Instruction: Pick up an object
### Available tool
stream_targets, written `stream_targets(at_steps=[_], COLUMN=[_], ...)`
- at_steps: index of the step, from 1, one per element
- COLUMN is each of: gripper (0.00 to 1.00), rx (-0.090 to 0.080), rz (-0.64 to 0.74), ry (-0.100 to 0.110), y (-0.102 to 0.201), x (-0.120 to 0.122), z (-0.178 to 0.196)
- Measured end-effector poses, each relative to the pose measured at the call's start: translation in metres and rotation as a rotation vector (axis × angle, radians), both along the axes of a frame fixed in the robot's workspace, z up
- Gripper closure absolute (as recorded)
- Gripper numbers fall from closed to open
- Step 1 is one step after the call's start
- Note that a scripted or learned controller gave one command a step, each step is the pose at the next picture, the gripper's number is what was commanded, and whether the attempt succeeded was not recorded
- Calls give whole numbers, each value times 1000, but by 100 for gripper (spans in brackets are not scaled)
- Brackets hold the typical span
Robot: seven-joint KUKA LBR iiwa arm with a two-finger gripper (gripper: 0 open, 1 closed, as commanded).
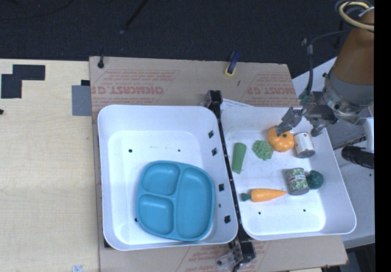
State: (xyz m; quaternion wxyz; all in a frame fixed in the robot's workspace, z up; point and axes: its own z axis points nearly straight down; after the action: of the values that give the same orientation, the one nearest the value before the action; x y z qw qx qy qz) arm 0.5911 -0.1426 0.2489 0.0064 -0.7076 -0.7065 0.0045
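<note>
Arm: the grey arm with its orange band (356, 51) reaches in from the right, above the upper right corner of the right bin (317, 222).
Pincer: the pincer (301, 123) hangs over the right bin's upper part with its fingers spread wide and nothing between them; one finger points down just beside the orange fruit (281, 140).
Right bin contents: the orange fruit, a green leafy piece (263, 150) touching its left, a small silver can (303, 145) just right of it, a green stick (238, 158), a carrot (264, 195), a green tin (296, 181) and a dark green ball (314, 180) beside the tin.
Crowding: the fruit sits tight between the leafy piece and the silver can.
Left bin: a blue divided plate (175, 200) lies in the left bin (122, 142).
Bench: both bins rest on cardboard on the bench (43, 161).
</note>
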Motion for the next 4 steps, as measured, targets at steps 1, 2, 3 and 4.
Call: stream_targets(at_steps=[1, 2, 3, 4], gripper=[0, 0, 0, 0], rx=[-2, -1, -1, -1], rz=[2, 3, 2, 2], ry=[-12, -8, -9, -9], y=[0, 8, 6, 2], x=[2, 6, 6, -2], z=[7, -40, -84, -141])
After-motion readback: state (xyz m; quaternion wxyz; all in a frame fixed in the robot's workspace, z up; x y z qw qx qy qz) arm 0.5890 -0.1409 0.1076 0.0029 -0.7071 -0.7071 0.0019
